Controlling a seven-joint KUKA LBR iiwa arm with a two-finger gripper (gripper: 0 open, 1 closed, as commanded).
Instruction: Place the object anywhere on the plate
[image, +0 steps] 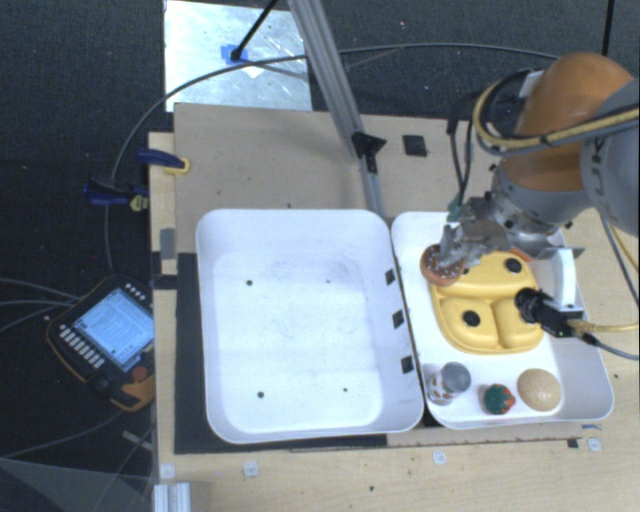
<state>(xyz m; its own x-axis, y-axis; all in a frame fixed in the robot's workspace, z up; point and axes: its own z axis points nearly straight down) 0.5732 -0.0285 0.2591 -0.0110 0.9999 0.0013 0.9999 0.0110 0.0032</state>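
Observation:
A yellow sectioned plate (487, 305) lies in the right white bin (590, 385). A small round brown object (436, 268), ring-like, sits at the plate's upper-left edge, partly over the rim. My gripper (455, 250) hangs directly over this brown object, at or just above it, and hides its right side. Whether the object is gripped cannot be made out. The grey arm with its orange band (560, 100) reaches in from the upper right.
Along the right bin's front edge lie a small grey can (455, 378), a green and red fruit (498, 398) and a beige ball (538, 388). A black cable fitting (538, 306) overhangs the plate's right side. The left white bin (215, 300) adjoins it.

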